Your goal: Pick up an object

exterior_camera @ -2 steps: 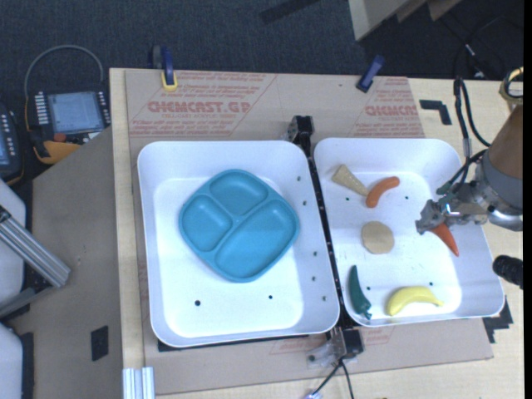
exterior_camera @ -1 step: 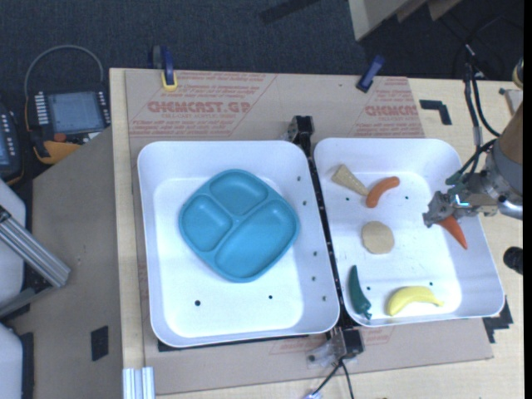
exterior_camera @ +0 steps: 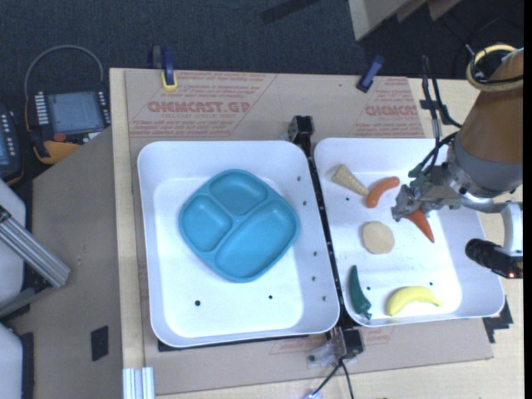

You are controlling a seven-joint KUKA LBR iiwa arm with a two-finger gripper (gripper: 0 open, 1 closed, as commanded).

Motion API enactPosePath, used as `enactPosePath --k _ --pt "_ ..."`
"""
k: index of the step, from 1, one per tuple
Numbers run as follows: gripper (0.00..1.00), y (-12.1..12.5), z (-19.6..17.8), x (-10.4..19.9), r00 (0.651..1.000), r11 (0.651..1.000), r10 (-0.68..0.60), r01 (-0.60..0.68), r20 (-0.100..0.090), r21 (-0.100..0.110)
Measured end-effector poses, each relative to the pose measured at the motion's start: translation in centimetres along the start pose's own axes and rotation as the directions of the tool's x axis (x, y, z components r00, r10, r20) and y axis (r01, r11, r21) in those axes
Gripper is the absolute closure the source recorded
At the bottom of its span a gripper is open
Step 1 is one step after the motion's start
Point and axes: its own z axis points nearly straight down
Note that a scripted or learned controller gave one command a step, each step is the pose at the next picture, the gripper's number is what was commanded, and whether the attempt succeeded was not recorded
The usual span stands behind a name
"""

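Camera view from above takes in the whole bench (exterior_camera: pixel 249 106), and biggest on it are the two white bins: the left bin (exterior_camera: pixel 166 289) carries a blue divided plate (exterior_camera: pixel 238 223), while the right bin (exterior_camera: pixel 474 293) holds all the small items. The grey arm (exterior_camera: pixel 490 131) reaches over the right bin's far side, and its gripper (exterior_camera: pixel 413 206) hangs low among the toys there.

Going down in size: a yellow banana (exterior_camera: pixel 411 299) lies near the front wall, a round beige piece (exterior_camera: pixel 378 238) sits in the middle, a cone (exterior_camera: pixel 349 179) lies toward the back, an orange sausage-shaped piece (exterior_camera: pixel 381 191) lies just beside the gripper, a dark green pepper-like strip (exterior_camera: pixel 356 291) rests against the left wall, and a small red-orange chili shape (exterior_camera: pixel 426 225) pokes out right under the gripper.

That red piece looks like the target, but whether it is pinched or merely lying beneath the tool, I cannot tell; the mechanism hides its own tips. As I judge it, the approach is done; a confirmed grasp and a lift clear of the bin floor are yet to come.
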Motion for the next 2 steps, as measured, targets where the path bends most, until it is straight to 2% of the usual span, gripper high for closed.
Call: enactPosePath --k 1,2 --pt "1.00 2.1 -1.1 5.2 1.000 1.000 -0.004 0.004 0.000 -0.003" --pt "1.00 3.1 -0.5 9.9 1.000 1.000 -0.003 0.003 0.000 -0.001"
